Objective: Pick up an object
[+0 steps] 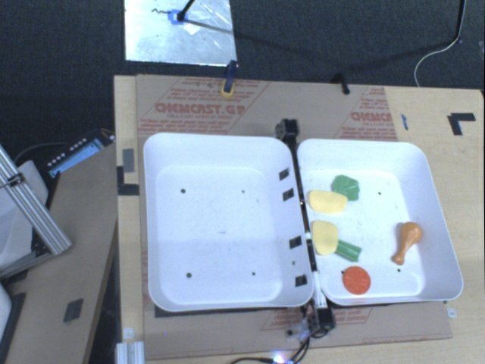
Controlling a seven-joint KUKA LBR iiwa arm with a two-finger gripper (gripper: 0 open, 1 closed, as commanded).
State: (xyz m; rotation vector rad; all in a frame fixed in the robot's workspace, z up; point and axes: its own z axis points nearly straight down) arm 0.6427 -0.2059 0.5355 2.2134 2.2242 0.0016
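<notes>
Toys lie clustered in right bin, untouched.

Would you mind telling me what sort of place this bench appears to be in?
Probably a robotics lab's test bench rather than a kitchen: two shallow white bins clipped side by side on a cardboard sheet, toy food such as a drumstick in the right bin, and cables trailing over dark carpet.

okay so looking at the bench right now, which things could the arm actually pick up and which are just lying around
Candidates to pick, all in the right bin:
green piece
yellow piece
corn-like yellow and green piece
drumstick
red disc

Just lying about:
left bin
foil sheet
yellow clip
</notes>
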